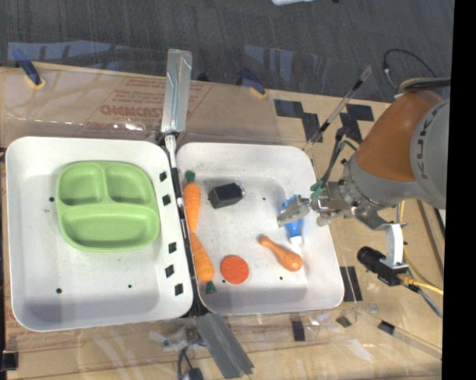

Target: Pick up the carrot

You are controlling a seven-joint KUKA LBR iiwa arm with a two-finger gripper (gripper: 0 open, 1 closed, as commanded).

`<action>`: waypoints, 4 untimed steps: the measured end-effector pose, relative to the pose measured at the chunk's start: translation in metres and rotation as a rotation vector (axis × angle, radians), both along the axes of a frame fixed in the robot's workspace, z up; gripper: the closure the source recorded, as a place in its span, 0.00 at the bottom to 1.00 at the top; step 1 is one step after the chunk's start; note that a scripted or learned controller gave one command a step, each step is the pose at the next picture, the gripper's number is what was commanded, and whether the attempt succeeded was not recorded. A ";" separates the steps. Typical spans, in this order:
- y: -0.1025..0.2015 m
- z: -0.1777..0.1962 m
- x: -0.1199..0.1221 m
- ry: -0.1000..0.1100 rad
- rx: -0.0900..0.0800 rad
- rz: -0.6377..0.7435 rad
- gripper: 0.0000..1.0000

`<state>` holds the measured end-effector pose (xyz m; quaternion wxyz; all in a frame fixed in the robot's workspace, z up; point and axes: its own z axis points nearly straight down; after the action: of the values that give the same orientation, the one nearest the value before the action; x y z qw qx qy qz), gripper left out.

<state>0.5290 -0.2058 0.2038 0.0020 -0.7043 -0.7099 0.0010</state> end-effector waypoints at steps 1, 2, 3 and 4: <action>0.046 -0.070 -0.046 0.001 0.001 0.129 0.00; 0.015 -0.112 0.020 -0.003 -0.001 0.122 0.00; 0.100 -0.044 0.017 -0.004 0.000 0.289 0.00; 0.017 0.018 0.013 -0.004 -0.002 0.379 0.00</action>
<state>0.5423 -0.1892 0.2220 -0.0004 -0.5580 -0.8298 0.0005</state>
